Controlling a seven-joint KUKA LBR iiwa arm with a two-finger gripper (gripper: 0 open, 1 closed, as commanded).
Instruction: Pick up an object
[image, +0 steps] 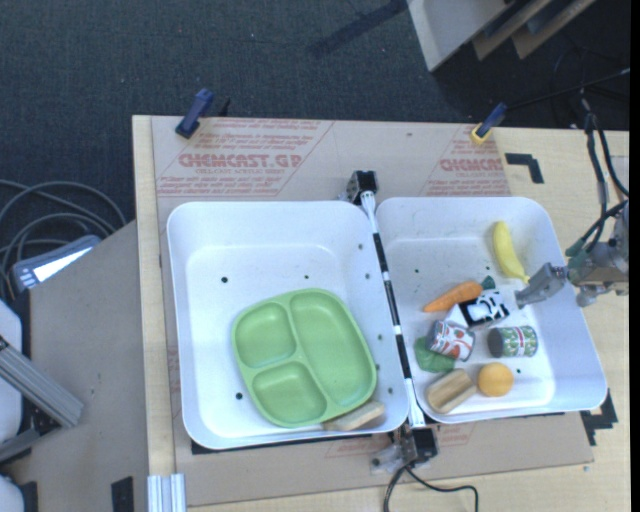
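Gripper (545, 283) is reaching in from the right edge, hanging over the right bin (420, 218); you cannot tell its state from this angle, and nothing is showing in its grasp.

Taking the banana (507, 250) as your landmark: it is lying near the right bin's far right corner, and the gripper is sitting just below and to the right of it. Below and to the left of the banana, a carrot (453, 296) is lying at a slant. Directly below the banana, a black-and-white item (484, 308) is resting just beside the carrot's right end. Further down, you are seeing a can (513, 342) lying on its side, with a red-and-white packet (452, 340) to its left. An orange (494, 379) is sitting below the can, and a bread roll (449, 391) is lying to the left of the orange, near the bin's front edge.

Well to the left of the banana, the left bin (250, 230) is holding a green tray (300, 355) with three compartments. A tan block (355, 419) is lying against the tray's near right corner.
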